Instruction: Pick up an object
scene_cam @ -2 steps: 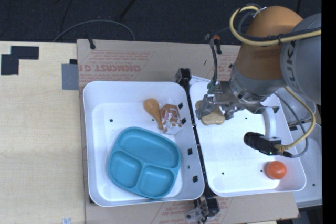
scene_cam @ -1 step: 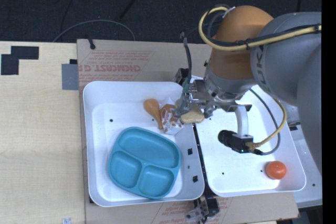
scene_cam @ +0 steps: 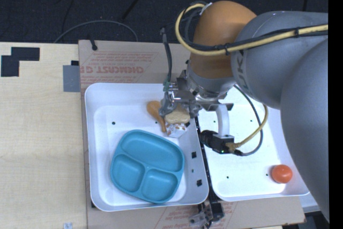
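Observation:
My gripper [scene_cam: 176,107] hangs low over the back right part of the left bin [scene_cam: 99,115]. Right under and around its fingers lies a tan, bread-like object [scene_cam: 177,116] on a pale piece, with an orange-brown object [scene_cam: 155,110] just to its left. The fingers sit close around the tan object, but the wrist hides how they stand. A blue divided plate [scene_cam: 146,165] lies in the front of the same bin. An orange ball-like object [scene_cam: 281,173] rests in the front right corner of the right bin [scene_cam: 252,185].
The grey arm with its orange band [scene_cam: 220,35] covers the back of the right bin. A divider wall [scene_cam: 197,163] runs between the two bins. Cardboard [scene_cam: 118,64] lies under the bins, and a wooden bench top [scene_cam: 37,131] stretches to the left.

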### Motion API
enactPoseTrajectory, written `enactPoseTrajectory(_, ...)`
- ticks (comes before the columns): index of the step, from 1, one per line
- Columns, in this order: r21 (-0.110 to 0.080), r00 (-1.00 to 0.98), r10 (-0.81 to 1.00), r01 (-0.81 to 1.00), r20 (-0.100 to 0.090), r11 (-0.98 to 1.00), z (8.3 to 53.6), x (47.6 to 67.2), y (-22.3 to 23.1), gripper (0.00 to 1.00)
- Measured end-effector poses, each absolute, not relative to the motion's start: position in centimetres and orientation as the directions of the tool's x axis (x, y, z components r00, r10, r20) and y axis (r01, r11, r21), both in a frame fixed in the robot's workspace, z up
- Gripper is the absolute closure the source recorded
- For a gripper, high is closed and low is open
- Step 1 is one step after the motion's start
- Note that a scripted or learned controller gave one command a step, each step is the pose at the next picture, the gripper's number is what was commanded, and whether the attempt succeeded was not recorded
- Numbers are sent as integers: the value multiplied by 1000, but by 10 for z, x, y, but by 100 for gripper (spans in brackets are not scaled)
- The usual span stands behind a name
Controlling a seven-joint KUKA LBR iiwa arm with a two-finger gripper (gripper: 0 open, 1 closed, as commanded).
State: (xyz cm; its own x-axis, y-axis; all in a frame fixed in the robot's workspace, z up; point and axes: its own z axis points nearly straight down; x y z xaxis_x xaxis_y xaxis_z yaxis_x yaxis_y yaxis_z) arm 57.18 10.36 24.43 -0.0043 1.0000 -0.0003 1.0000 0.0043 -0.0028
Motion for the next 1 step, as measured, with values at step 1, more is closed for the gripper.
enactPoseTrajectory(1, -4, -3, 1000, 1000, -1, 3, 244, 571, 102, 0)
